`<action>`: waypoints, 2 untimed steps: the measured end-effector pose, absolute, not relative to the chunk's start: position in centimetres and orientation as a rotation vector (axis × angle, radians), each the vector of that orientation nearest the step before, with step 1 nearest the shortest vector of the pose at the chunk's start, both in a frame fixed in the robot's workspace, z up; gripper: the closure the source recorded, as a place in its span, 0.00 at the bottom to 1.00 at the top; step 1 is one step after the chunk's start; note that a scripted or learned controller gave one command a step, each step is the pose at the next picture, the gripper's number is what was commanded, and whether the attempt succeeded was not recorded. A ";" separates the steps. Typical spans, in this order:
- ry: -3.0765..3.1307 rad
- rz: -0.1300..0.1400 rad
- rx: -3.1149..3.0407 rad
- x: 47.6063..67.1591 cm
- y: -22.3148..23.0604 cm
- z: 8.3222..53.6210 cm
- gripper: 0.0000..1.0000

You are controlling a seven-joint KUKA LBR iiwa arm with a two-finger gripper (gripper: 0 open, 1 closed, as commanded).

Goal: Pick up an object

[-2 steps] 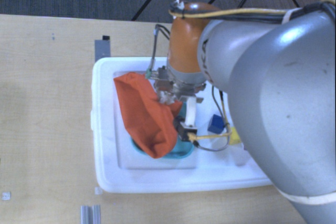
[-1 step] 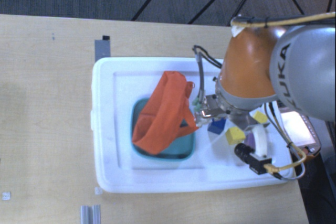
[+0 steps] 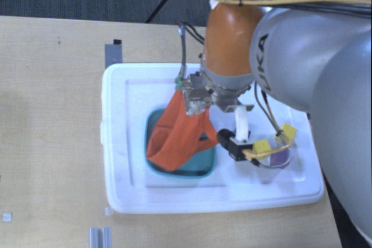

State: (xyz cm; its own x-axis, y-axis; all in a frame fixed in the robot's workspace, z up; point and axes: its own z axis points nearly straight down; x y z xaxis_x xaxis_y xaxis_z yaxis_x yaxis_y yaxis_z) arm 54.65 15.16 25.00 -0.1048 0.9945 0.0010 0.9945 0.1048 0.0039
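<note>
The tool [image 3: 195, 103] grips the top corner of the orange cloth [image 3: 177, 136], whose long axis hangs below and leftward, its lower end draping into the teal tub [image 3: 197, 166].

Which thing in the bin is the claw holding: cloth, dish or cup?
The orange cloth: its top is pinched in the claw, hanging over the teal dish; the clear cup sits apart.
</note>
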 end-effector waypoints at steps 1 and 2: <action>2.483 0.004 1.922 58.4 10.4 21.2 1.00; 2.453 0.003 1.963 54.3 12.1 16.9 1.00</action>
State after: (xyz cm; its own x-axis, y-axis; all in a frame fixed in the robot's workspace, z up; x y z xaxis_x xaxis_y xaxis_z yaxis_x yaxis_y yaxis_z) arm 54.26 12.13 16.91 -0.2192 0.9757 0.0010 0.9757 0.2192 0.0017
